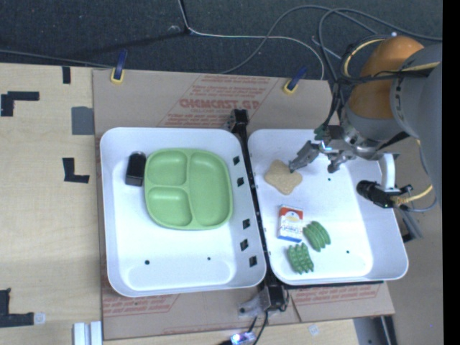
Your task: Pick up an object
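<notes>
Left bin (pixel 115 214): black block (pixel 135 169) touching the green divided plate (pixel 189 189). Right bin (pixel 374 257): tan bread piece (pixel 282 177) at upper left, small carton (pixel 290 225) and two green pods (pixel 309 246) below it. My gripper (pixel 315 161) hangs just right of the bread, fingers spread, holding nothing.

**Robot test bench in a laboratory**

A grey industrial arm (pixel 402 85) with an orange band reaches over a worktop (pixel 43 192) where two shallow white bins (pixel 115 264) sit on a cardboard sheet (pixel 208 99) held by yellow clamps (pixel 117 74). Loose cables (pixel 237 34) trail across dark carpet behind, and black tape marks (pixel 18 100) dot the wooden surface, all signs of a robotics lab.
</notes>
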Tool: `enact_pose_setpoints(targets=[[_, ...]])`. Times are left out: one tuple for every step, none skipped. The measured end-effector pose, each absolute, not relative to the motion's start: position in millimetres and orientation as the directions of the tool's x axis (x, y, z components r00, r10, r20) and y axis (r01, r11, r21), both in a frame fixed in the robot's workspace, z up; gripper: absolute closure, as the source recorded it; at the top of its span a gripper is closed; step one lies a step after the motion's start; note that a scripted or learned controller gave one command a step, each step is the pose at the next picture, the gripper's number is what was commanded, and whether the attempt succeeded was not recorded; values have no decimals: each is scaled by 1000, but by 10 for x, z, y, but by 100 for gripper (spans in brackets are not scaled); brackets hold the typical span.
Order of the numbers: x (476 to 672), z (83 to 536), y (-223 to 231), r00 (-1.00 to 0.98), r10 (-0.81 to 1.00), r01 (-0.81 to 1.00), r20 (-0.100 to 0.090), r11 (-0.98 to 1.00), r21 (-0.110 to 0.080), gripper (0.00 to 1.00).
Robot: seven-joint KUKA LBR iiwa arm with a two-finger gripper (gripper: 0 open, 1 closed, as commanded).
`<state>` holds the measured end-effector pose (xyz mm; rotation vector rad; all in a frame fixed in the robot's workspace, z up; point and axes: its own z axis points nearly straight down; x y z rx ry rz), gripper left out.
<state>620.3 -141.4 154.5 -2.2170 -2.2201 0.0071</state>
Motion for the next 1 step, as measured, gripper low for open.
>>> enact_pose_setpoints(targets=[[6245, 961, -1487, -1, 1000, 1000, -1, 1, -6, 0]])
